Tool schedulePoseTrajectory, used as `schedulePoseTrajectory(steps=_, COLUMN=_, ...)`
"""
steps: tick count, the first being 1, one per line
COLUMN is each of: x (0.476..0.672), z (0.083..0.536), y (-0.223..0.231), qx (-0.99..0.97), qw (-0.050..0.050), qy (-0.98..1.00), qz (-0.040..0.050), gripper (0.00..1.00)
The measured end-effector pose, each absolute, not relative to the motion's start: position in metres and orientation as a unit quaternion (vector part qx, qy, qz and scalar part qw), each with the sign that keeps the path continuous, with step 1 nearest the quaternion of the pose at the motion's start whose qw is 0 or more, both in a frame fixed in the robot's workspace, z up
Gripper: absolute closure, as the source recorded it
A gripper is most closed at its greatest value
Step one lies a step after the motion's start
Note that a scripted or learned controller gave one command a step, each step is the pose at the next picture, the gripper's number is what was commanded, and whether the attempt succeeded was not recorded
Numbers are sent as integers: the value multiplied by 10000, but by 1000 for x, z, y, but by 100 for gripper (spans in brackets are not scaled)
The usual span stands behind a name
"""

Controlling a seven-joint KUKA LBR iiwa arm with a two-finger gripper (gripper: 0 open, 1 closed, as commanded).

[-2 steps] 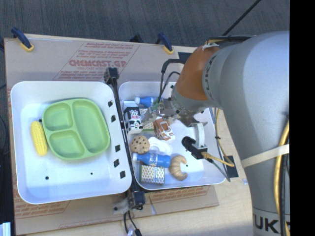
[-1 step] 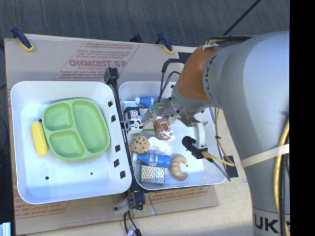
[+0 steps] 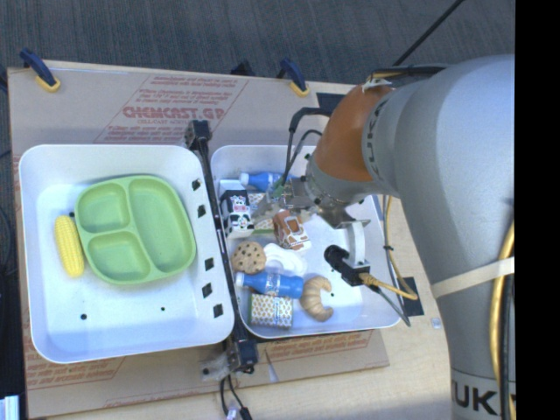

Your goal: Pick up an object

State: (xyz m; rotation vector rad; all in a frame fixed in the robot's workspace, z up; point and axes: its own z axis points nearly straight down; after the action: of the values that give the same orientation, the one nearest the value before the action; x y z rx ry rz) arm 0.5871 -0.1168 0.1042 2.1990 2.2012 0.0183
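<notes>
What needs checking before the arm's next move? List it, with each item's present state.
1. Gripper over the right bin: ok, it sits above the upper part of the clutter.
2. Object between the fingers: cannot tell; the wrist hides them, with a small brown and white item right beneath.
3. Targets within the right bin: ok; cookie, croissant, blue bottle and patterned box lie there.
4. Room around targets: not ok; cookie, bottle and box crowd each other.
5. Left bin contents: ok; the green divided plate and corn cob lie apart from the arm.
</notes>
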Motion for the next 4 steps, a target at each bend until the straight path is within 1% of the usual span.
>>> schedulePoseTrajectory(steps=1, x=592, z=104, y=-116, qx=7069, qw=133, qy=7072, qz=38, gripper=0)
schedulePoseTrajectory(steps=2, x=588, z=104, y=-116, qx=7066, qw=142, qy=7074, qz=51, gripper=0)
schedulePoseTrajectory(steps=4, x=592, z=104, y=-117, qx=7065, qw=128, qy=7076, qz=36, gripper=0)
